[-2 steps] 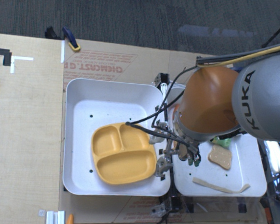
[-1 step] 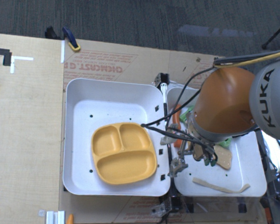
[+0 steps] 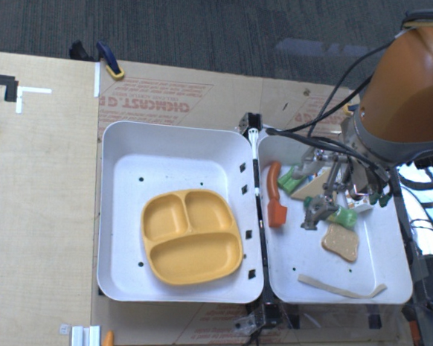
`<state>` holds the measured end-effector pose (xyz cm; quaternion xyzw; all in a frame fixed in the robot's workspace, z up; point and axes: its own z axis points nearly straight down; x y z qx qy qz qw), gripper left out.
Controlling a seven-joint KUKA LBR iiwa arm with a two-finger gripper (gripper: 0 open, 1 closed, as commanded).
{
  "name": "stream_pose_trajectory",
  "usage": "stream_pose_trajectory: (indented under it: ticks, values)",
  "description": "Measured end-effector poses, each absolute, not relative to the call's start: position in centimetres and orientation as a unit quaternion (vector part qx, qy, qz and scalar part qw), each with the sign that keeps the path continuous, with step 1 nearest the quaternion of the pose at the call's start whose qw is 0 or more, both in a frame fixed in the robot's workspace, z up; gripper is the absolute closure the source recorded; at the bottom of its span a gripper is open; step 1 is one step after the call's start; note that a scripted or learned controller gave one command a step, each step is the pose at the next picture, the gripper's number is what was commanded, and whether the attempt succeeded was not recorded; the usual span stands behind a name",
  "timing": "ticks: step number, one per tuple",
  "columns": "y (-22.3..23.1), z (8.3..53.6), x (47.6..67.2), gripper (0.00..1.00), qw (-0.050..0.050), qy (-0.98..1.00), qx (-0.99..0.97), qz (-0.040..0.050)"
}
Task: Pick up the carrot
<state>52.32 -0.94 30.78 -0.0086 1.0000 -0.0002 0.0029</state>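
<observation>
The carrot (image 3: 275,195) is an orange-red stick lying lengthwise along the left wall of the right bin (image 3: 387,283), its lower end paler orange. My gripper (image 3: 318,212) hangs over the middle of that bin, a short way to the right of the carrot and apart from it. Nothing shows in its grasp. The orange band of the arm (image 3: 414,79) looms above the bin's far right corner, and cables hide part of the back of the bin.
Beside the gripper lie a green piece (image 3: 287,183), a tan wedge (image 3: 316,187), a second green piece (image 3: 346,216), a bread slice (image 3: 341,243) and a beige strip (image 3: 342,289). The left bin (image 3: 117,198) holds a yellow divided plate (image 3: 191,236).
</observation>
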Motion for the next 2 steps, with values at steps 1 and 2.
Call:
stream_pose_trajectory:
  ticks: [1, 2]
  values:
    - [4.6, 19.1, 50.3, 0.00, 0.000, 0.999, -0.040, 0.0005]
    - [-1.4, 19.2, 49.1, 0.00, 0.000, 1.000, -0.003, 0.0001]
